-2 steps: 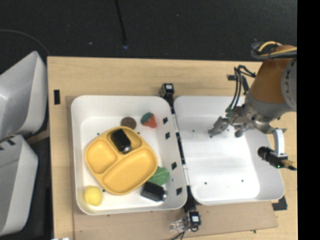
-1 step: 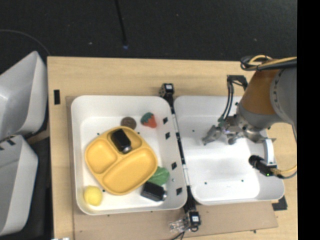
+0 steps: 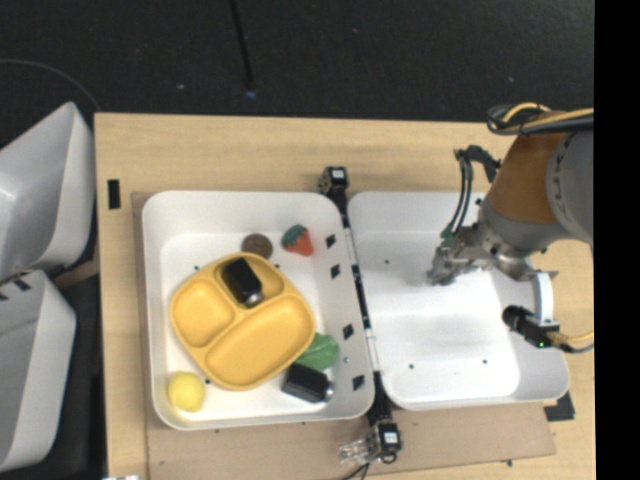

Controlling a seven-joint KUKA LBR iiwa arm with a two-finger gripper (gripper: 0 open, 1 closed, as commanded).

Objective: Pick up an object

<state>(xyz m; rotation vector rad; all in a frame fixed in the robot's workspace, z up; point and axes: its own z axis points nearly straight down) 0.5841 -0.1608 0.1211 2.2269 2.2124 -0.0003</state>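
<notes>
The left bin (image 3: 160, 258) holds a yellow divided plate (image 3: 240, 328) with a black object (image 3: 242, 280) lying in its upper compartment. Around the plate lie a brown round piece (image 3: 257, 244), a red strawberry-like toy (image 3: 296, 238), a green item (image 3: 322, 348), a second black block (image 3: 306, 383) and a yellow ball (image 3: 185, 392). My gripper (image 3: 445, 268) hangs over the upper right part of the right bin (image 3: 450, 368), far from all of these objects. Nothing shows between its fingers.
The grey arm with its orange band (image 3: 530, 183) reaches in from the right over the right bin. Cables (image 3: 540, 333) hang by the right bin's edge. White shapes (image 3: 40, 268) stand left of the bench. Small black fittings line the divider between the bins.
</notes>
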